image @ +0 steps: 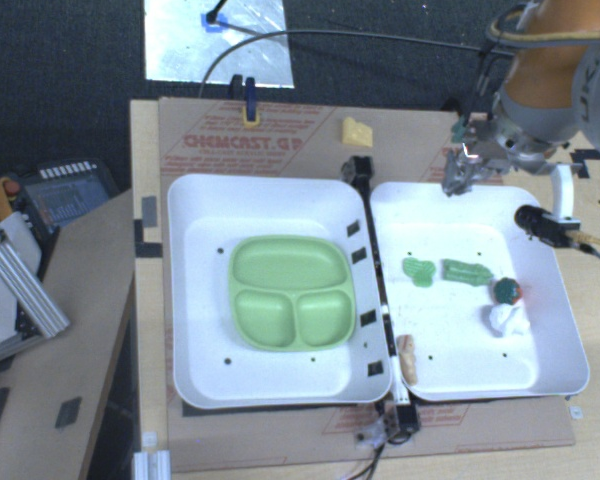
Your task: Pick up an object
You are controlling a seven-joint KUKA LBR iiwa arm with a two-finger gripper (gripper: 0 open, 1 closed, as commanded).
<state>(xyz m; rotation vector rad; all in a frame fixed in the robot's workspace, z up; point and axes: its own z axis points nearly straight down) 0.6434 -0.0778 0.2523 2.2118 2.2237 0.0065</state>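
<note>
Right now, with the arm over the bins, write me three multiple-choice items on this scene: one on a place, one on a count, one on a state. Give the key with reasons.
1. Where does the green divided tray lie?
A. In the left bin
B. In the right bin
C. On the bench outside both bins

2. How many compartments does that tray have?
A. Two
B. Three
C. Five

3. Where is the gripper relative to the small objects in the right bin?
A. Closed around the green block
B. Resting on the white object
C. Near the bin's far edge, apart from them

Key: 1 A, the tray lies flat in the left bin. 2 B, one long section sits above two smaller ones. 3 C, the gripper hangs at the far rim, while the green block, the green lump and the white object lie nearer mid-bin, untouched.
</note>
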